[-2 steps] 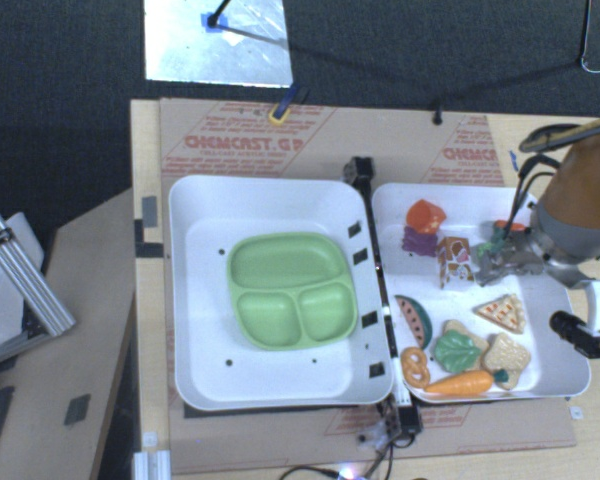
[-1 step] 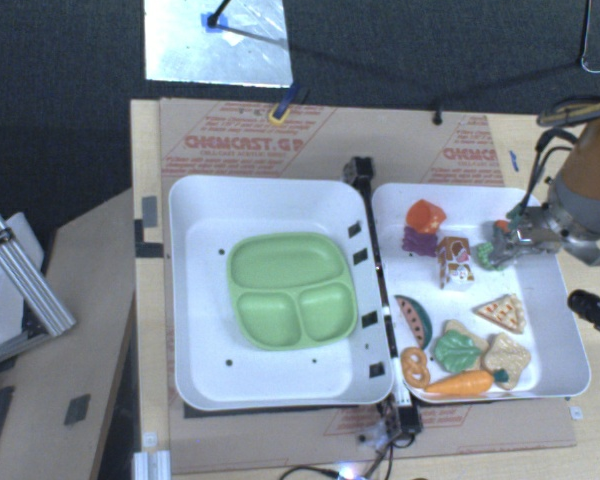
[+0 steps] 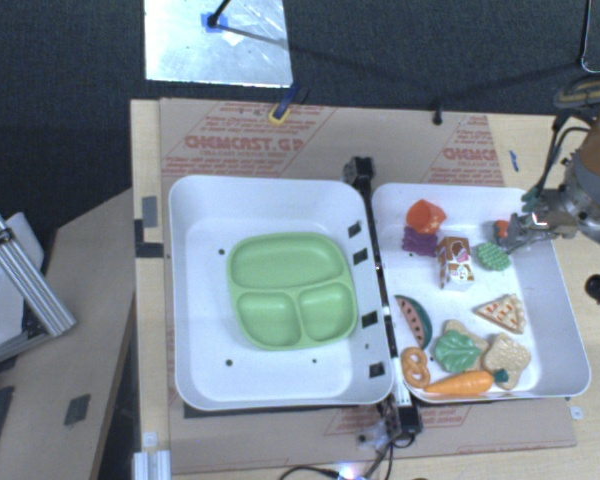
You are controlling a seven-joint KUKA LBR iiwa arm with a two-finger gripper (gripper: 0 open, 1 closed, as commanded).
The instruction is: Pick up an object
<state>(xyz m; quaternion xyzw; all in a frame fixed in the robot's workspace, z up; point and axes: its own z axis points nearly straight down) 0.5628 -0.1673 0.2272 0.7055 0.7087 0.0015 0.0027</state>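
divided tray [image 3: 290,293] in left bin [image 3: 195,268], toys [image 3: 460,353] in right bin [image 3: 570,353]

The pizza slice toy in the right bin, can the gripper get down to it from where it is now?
Probably yes. The pizza slice lies flat with bare bin floor around it, and the gripper sits at the same bin's right edge with nothing standing between them.

Robotics lab: bench [image 3: 230,128] with paired white bins [image 3: 195,208].

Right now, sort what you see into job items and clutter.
Job items: hand; toy foods in right bin: carrot, pizza slice, watermelon slice, pretzel, small house.

Lying about: green divided plate in left bin; foil sheet.
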